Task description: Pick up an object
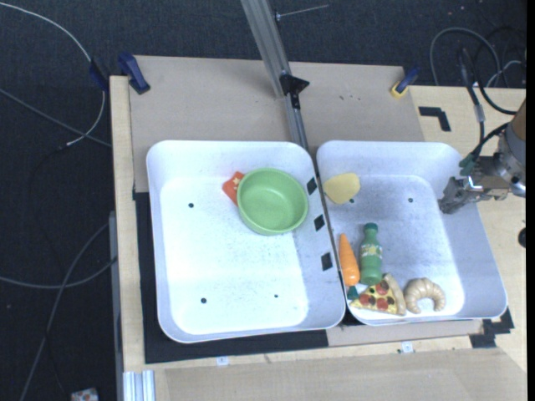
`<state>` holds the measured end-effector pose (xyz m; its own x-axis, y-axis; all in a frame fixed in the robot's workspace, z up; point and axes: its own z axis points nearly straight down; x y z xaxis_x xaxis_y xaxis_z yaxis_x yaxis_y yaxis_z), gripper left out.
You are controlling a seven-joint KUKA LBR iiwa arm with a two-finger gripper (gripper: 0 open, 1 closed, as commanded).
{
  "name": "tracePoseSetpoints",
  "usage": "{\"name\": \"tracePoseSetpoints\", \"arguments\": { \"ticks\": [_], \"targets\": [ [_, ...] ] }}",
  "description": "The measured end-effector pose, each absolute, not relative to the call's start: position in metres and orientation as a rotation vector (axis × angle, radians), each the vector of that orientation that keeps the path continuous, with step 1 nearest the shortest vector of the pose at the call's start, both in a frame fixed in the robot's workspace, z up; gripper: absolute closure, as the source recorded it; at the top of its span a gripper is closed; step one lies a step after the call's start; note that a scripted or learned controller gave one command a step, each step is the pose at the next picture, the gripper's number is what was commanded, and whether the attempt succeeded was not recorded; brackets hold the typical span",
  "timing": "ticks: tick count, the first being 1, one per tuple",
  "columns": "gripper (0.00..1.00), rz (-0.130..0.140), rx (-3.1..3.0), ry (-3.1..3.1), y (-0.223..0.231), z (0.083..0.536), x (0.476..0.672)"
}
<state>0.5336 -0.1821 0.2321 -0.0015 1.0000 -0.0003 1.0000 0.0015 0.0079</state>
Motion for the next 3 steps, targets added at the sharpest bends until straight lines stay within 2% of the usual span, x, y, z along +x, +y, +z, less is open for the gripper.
{"name": "tracePoseSetpoints", "arguments": {
  "ticks": [1, 2, 3],
  "targets": [
    [1.00, 0.006, 2.216, 2.221, -0.182, 0.258, 0.535],
    [1.00, 0.005, 2.217, 2.232, -0.126, 0.266, 0.537],
    [1.00, -0.003, 2.224, 2.237, -0.072, 0.267, 0.525]
  ]
}}
